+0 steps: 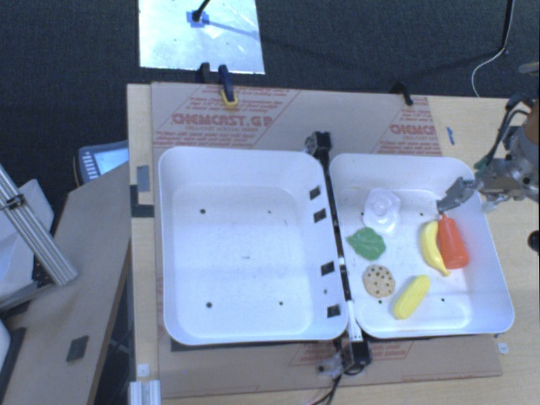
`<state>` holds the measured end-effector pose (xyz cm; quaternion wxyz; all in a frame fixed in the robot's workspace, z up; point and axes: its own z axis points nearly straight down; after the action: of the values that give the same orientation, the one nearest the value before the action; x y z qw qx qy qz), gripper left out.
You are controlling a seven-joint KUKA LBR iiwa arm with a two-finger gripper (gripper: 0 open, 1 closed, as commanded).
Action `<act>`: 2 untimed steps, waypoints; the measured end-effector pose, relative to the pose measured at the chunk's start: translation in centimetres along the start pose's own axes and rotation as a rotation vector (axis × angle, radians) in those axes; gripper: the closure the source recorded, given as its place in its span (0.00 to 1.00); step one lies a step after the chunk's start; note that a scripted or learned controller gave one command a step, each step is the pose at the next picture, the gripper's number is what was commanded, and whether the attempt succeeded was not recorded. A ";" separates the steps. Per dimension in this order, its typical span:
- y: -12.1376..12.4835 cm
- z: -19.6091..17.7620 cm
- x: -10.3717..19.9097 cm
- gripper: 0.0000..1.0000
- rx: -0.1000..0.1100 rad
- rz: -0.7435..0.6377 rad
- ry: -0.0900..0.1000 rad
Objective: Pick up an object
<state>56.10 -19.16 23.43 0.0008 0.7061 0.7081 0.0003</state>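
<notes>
Bins sit side by side across the middle of the frame: the left shallow white plastic bin (181, 251) and the right shallow white plastic bin (489, 306), joined along a dark clipped seam at frame centre. They rest on a brown cardboard sheet printed with red lettering (278, 116), which lies on the pale wooden bench (523, 251).

From the right edge of the frame the grey arm reaches in, and its two-finger metal gripper (451, 197) sits at the upper right of the right bin, fingertips pointing down and to the left. A narrow gap shows between the tips, with nothing caught in it.

Just below the fingertips lies the orange carrot-shaped toy (453, 243), its upper end very near them; whether they touch cannot be told. Pressed against the carrot's left side is a curved yellow banana toy (433, 248). Further left, near the bin's upper middle, stands a clear plastic cup-like piece (382, 209), with a green leaf-shaped toy (367, 243) just beneath it. Lower in the bin lie a round tan cookie with dark chips (379, 281) and, to its right, a short yellow oblong toy (411, 297).

At the upper left of the frame a shiny silver square plate (169, 24) lies on dark carpet.
</notes>
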 end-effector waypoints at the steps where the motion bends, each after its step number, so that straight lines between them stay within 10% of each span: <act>1: -1.0 15.3 1.7 0.00 -0.001 -0.006 0.015; 2: -1.1 13.9 1.2 1.00 -0.003 -0.003 0.005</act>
<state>55.00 -17.99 9.52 -0.0002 0.7050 0.7092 0.0030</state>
